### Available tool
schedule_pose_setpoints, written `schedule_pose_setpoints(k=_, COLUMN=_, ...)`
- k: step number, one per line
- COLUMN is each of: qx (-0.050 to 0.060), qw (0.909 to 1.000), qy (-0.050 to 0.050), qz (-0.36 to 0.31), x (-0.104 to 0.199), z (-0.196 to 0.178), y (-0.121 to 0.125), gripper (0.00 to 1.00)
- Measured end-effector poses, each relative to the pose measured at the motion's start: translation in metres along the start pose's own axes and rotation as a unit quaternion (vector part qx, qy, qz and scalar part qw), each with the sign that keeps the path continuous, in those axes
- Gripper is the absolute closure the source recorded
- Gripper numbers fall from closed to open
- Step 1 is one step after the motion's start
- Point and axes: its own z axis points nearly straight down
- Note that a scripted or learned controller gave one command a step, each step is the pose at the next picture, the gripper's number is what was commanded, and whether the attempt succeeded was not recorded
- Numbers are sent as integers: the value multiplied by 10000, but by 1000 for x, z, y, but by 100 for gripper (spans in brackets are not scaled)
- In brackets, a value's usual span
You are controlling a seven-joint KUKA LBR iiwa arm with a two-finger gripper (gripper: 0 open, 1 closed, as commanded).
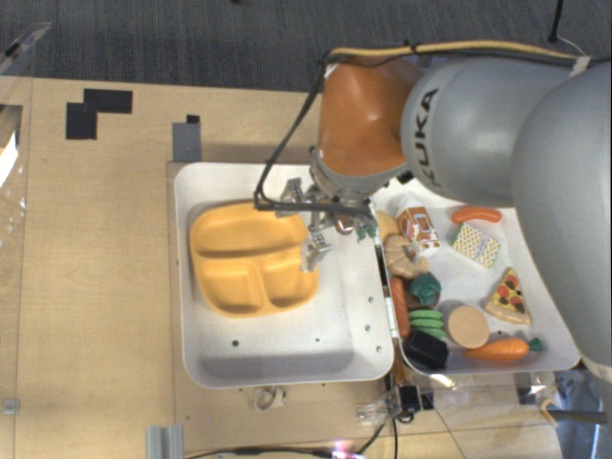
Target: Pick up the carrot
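Camera view: the arm (497, 132) is reaching in from the right, its orange band (359, 113) sitting above the wrist. The gripper (320, 242) is hanging over the left bin (277, 361), right at the near edge of the yellow divided tray (251, 261). The fingers (314, 249) are pointing down beside the tray's right rim; can't tell if they are spread or pressed together, too small and cluttered. Nothing is showing between them.

The carrot (497, 350) is lying on its side in the right bin (550, 256), near the front right corner, green top pointing right. It is just beside the round tan disc (468, 326) and near the pizza slice (507, 296). A black item (426, 350) is sitting to its left, and green pieces (426, 319) are lying above that. A sausage (475, 215) and a small carton (418, 228) are resting farther back.

Judgement: the gripper is in the wrong bin, well apart from the carrot, so the step in hand is the approach. To do it well, the arm is needing to lift clear of the divider between the bins, cross to the front right corner, and turn the fingers across the carrot's narrow width, not along its length. Coming down on the orange middle, away from the tan disc, is looking safest; the disc is close enough to get nudged or caught.
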Motion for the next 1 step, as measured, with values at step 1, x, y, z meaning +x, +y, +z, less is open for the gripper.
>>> schedule_pose_setpoints(k=1, qx=51, qw=9978, qy=-76, qz=-651, x=5, z=44, y=14, gripper=0)
